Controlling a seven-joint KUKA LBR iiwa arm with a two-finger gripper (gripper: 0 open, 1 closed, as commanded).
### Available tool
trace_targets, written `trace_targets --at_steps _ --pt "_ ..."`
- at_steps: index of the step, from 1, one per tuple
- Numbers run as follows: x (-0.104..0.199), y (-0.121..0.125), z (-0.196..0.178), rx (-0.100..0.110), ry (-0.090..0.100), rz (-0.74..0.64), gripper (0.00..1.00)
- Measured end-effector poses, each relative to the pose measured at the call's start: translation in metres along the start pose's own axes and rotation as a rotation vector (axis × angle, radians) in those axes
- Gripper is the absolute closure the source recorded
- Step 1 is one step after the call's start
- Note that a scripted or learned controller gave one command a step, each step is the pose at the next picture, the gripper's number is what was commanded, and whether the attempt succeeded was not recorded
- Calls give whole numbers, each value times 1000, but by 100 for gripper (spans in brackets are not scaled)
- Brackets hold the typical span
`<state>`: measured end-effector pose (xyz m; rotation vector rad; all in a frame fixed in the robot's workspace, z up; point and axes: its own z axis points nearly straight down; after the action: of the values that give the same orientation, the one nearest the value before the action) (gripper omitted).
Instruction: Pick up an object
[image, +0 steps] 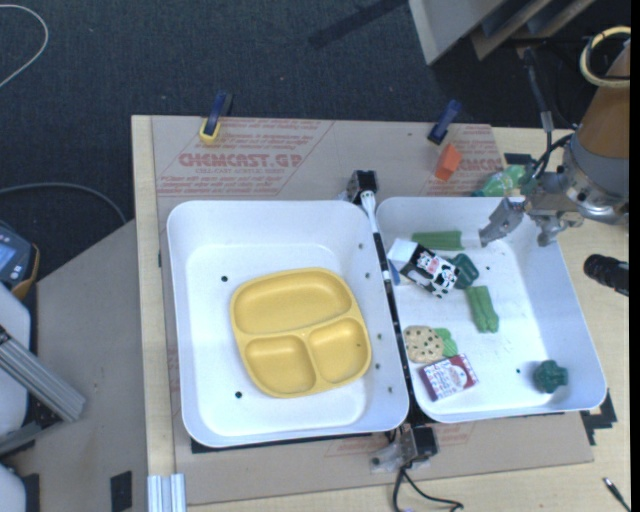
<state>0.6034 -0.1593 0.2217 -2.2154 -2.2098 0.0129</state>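
Surface board (250, 160) in upper frame reads "CHEMCAST GP" in red; tool (520, 222) at right bin's (580, 330) upper edge, fingers spread, holding nothing, near green block (437, 239).

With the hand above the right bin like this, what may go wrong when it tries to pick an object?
1. The hand hovers by the right bin's far edge, so a straight descent may miss every object.
2. The cow-patterned toy touches the dark green piece, so a grasp may catch both or push one aside.
3. The cookie lies flat, so fingers may slide over it.
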Motion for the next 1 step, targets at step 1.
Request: trace_targets --at_steps 1 --pt "0 3 -8 -14 -3 -3 0"
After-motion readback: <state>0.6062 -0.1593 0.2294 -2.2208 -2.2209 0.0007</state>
